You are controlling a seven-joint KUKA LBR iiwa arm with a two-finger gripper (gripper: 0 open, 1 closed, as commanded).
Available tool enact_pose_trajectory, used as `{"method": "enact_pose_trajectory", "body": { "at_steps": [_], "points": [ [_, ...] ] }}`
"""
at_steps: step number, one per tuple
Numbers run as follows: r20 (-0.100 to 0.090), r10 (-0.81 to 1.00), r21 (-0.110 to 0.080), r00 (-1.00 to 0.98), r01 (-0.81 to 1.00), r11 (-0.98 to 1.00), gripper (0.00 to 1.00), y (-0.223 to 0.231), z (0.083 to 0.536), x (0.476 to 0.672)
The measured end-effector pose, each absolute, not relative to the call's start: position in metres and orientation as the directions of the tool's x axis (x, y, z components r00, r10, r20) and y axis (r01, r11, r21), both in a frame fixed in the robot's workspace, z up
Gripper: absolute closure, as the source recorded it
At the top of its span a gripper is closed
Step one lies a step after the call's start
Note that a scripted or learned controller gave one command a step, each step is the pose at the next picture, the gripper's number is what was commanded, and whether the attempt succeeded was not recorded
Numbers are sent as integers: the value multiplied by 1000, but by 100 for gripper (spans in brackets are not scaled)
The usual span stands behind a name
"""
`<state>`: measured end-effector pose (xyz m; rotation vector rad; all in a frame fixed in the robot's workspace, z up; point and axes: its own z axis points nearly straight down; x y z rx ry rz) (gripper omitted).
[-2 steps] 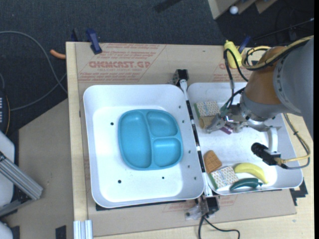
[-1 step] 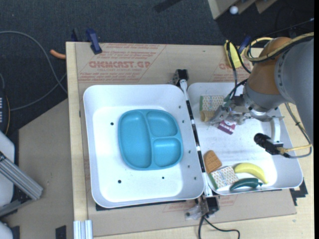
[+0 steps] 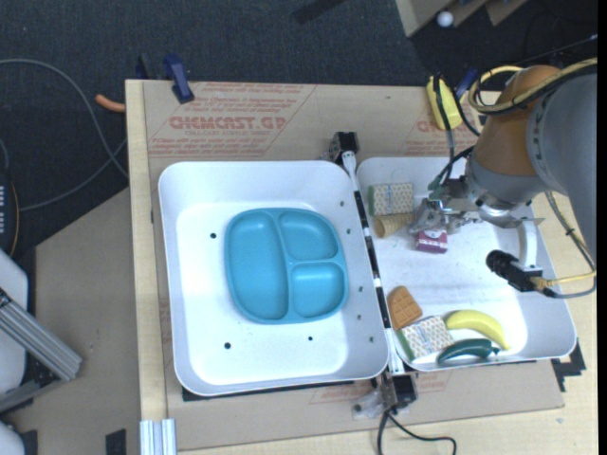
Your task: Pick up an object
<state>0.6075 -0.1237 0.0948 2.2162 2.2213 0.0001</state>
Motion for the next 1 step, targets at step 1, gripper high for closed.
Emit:
{"method": "enact_pose_trajectory", "body": {
  "at_steps": [1],
  "points": [
    [0,1000,1,-1,1000,1,100,-77,185,559]
  ]
}}
